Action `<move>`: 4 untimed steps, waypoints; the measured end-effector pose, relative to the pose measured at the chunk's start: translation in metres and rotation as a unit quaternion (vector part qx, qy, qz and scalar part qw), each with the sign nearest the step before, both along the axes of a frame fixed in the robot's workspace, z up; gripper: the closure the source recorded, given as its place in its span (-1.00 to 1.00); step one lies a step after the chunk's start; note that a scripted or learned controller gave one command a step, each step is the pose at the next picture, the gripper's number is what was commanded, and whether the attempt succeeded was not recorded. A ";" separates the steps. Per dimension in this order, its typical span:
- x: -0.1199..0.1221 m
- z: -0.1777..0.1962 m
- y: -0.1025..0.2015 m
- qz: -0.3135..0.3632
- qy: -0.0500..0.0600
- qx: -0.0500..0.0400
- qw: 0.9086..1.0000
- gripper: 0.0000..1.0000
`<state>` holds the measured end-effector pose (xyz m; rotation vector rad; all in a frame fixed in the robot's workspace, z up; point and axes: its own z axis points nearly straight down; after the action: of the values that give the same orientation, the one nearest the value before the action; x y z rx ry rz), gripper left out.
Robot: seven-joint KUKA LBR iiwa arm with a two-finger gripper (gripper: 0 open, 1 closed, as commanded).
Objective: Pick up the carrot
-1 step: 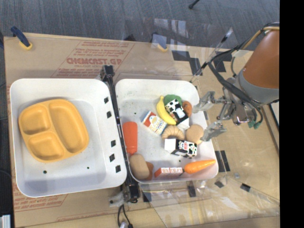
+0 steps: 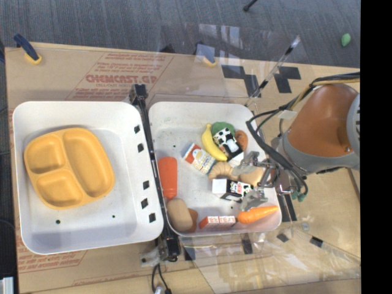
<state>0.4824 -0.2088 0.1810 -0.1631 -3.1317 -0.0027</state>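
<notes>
Camera view shows you the gripper (image 2: 260, 188) hovering just above the carrot (image 2: 257, 214) for the pick, though you cannot tell its finger state.

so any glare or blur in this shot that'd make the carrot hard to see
Camera view: glare streaks sit on the clear sheet behind the right bin, well away from the carrot. The carrot is lit evenly and reads clearly at the bin's near right corner. The gripper just above it is cluttered with cables and slightly soft, and soft shadows fall under the toys.
</notes>
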 end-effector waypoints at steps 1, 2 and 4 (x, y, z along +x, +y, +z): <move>-0.005 -0.060 0.000 0.191 -0.002 0.001 0.982 -1.00; 0.009 -0.079 0.003 0.344 -0.006 0.000 0.939 -1.00; 0.011 -0.070 0.005 0.348 -0.006 0.000 0.938 -1.00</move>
<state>0.4929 -0.2041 0.1106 0.9399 -3.0034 -0.0019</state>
